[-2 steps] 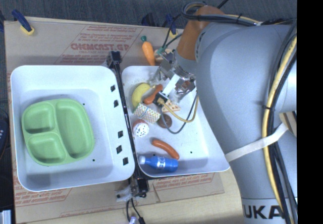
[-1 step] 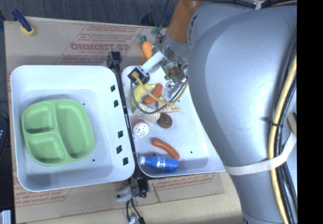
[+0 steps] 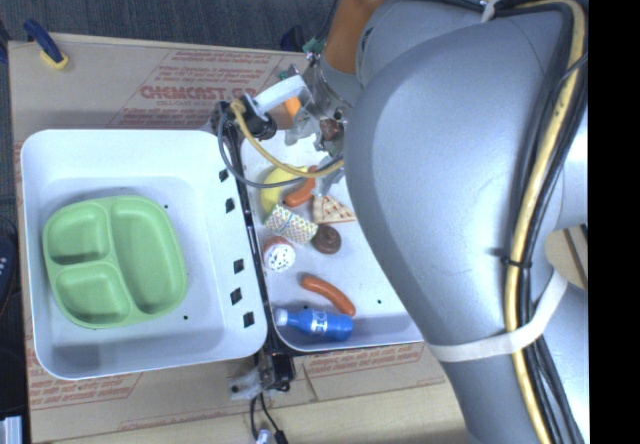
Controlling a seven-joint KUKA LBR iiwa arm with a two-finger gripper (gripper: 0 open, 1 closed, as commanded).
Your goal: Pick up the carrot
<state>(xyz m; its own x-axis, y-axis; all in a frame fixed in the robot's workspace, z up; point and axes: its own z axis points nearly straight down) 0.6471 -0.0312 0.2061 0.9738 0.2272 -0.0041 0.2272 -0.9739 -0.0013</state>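
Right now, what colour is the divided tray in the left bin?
Light green tray, seen clearly in the camera view.

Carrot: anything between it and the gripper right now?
Nothing visible does. The carrot lies right beside the gripper at the far end of the right bin, beyond the banana. Whether it is gripped I cannot tell.

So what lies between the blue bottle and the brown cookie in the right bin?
In the camera view, an orange sausage-shaped piece lies between the blue bottle and the brown cookie, apart from both on the bin floor.
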